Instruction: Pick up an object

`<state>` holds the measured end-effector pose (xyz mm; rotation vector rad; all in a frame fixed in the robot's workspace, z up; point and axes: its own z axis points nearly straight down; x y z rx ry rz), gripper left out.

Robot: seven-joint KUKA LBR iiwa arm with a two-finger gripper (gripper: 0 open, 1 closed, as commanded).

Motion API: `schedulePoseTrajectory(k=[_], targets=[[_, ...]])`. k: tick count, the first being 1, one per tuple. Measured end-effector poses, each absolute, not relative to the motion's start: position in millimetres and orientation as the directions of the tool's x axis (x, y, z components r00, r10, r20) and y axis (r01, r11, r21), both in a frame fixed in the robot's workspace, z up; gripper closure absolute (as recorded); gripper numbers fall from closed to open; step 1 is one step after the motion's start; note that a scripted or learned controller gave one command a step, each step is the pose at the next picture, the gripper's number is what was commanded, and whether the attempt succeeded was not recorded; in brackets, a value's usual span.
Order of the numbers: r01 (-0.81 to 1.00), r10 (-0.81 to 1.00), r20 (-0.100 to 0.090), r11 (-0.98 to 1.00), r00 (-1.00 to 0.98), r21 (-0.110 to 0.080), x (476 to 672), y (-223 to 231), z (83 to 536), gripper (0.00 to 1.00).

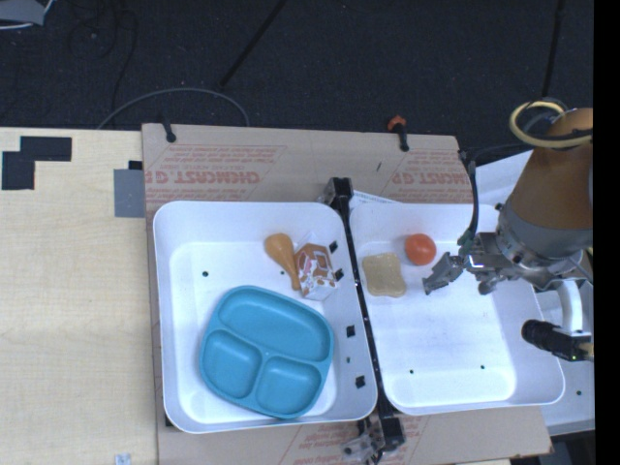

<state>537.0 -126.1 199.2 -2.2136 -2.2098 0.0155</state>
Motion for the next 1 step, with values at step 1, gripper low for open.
schedulePoseTrajectory(k=[1], targets=[[1.000,1.000,0.001,0.001,-0.001,-0.004,539.9,-126.1,206.7,0.00]])
